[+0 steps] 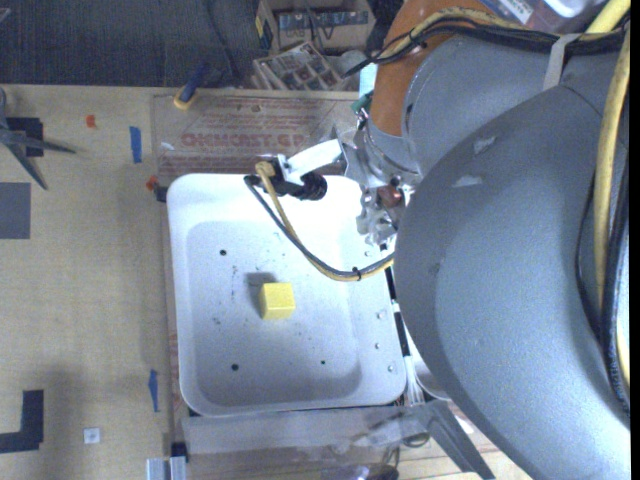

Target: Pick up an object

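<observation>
**Yellow cube alone in the white bin, gripper over the bin's far right corner**

The grey arm (pixel 520 268) is closest to the lens and covers the right side of the view. Its orange band (pixel 425 28) shows near the top. The gripper (pixel 378 220) sits over the far right part of the bin, well apart from the cube. Glare and the wrist's bulk hide it, so I cannot tell whether it is wide, narrow or holding anything.

The yellow cube (pixel 277 299) rests on the floor of the white bin (pixel 200 218), close to the middle and a little left of centre. It is a small, plain block with sharp edges, turned slightly out of line with the bin walls. Its top face is bright and the side toward the camera is a deeper yellow. A soft grey shadow lies just beside it on the far left. Nothing touches it.

The bin is shallow, with rounded corners and a glossy rim that is washed out at the far edge. Its floor is a duller grey-white with a few dark specks.

The bin stands on a pale wooden bench (pixel 80 298). Short strips of blue tape (pixel 136 144) mark the bench to the left, and a dark metal tool (pixel 25 143) lies at the left edge.

Behind the bin lies a board with red lettering (pixel 250 128). Beyond it are a cardboard box (pixel 310 13) with cables and a dark floor (pixel 100 18).
</observation>
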`<state>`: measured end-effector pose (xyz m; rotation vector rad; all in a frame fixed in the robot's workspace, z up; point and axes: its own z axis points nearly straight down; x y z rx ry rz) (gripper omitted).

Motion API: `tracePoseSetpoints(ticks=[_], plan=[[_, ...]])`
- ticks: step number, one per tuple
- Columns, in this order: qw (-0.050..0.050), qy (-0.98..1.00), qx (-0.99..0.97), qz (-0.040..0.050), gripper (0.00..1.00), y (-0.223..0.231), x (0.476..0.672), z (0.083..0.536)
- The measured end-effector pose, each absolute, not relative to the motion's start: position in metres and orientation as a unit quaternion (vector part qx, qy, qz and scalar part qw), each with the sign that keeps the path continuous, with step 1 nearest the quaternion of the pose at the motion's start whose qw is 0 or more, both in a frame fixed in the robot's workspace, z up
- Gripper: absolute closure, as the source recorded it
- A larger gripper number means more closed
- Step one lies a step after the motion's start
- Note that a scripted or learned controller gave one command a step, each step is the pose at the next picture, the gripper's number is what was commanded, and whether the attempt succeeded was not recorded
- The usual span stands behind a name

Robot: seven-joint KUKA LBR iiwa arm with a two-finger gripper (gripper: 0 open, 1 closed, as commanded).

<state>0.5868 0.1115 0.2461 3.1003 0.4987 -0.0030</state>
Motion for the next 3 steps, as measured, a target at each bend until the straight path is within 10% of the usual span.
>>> tracePoseSetpoints(ticks=[1,3], plan=[[-0.001,0.214,0.977,-0.0043,1.00,0.027,0.538,0.237],[0.001,0.109,0.994,-0.0001,1.00,0.068,0.627,0.305]])
